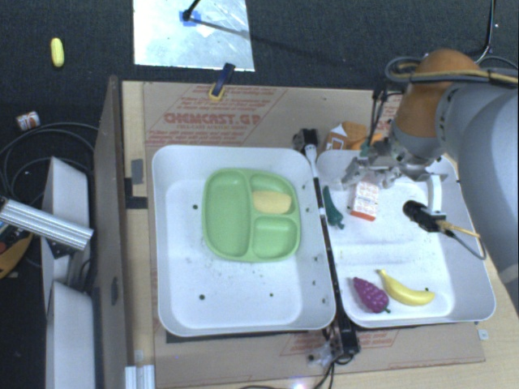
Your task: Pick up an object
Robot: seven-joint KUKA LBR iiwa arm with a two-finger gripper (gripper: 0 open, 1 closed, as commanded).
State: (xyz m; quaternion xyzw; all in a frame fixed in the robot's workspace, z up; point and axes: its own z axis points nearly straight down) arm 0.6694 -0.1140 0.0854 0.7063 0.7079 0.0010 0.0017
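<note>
Though low over the far end of the right bin (405,245), cannot tell the opening of the gripper (373,171) from this slant; nothing seen clasped in it. Poised just above, perhaps touching, a small white-and-orange packet (365,202) lying flat on the bin floor, the likeliest thing to be picked, judging by that closeness. Placed so, probably, for a straight drop onto a flat, light target clear of the walls. Print on the packet too small to read. Just beside it, toward the shared wall, a slim green pen-like thing (331,206) lying along the rim, awkward to reach there. Behind, at the bin's far edge, something orange-brown (347,135), kind unclear. At the near end, well apart from the gripper, a yellow banana (405,292) just beside a purple bunch of grapes (370,295), both loose and free to take. Across in the left bin (186,282), a green divided plate (227,213) set near the middle, with a pale yellow lump (272,202) in its far right compartment, kept in by the ridges. Under both bins, brown cardboard (276,104), presumably to protect the bench, stamped in red with "CHEMCAST" and further letters less sure.
</note>
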